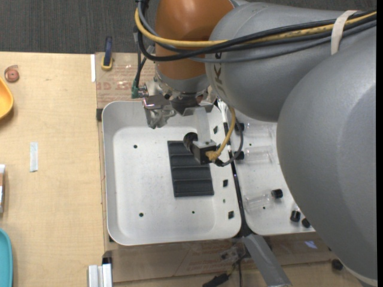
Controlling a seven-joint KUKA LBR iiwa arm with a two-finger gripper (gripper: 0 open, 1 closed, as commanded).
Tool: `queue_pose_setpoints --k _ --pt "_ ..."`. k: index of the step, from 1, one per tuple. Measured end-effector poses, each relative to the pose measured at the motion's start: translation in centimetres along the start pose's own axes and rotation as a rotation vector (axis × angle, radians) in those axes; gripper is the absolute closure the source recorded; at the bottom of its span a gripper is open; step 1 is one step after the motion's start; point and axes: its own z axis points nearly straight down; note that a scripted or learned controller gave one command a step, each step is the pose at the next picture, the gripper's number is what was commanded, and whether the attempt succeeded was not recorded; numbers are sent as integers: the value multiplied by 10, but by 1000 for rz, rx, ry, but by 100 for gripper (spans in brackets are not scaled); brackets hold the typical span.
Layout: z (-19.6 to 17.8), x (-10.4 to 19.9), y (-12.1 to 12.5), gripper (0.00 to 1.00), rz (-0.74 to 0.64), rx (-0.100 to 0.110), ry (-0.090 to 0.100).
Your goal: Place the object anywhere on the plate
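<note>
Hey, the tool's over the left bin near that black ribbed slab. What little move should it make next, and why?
Probably ease the tool down and right in the view, until it is over the black ribbed slab. Right now the tool sits above the upper end of the left bin, beside the slab's upper-left corner rather than above it.

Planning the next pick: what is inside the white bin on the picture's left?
A black ribbed slab lies flat near the middle of the bin. The arm covers the bin's top right corner, so anything there is hidden.
</note>
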Motion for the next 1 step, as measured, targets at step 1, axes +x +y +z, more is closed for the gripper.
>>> queue_pose_setpoints --k 1 --pt "13 -8 -8 100 -140 -1 0"
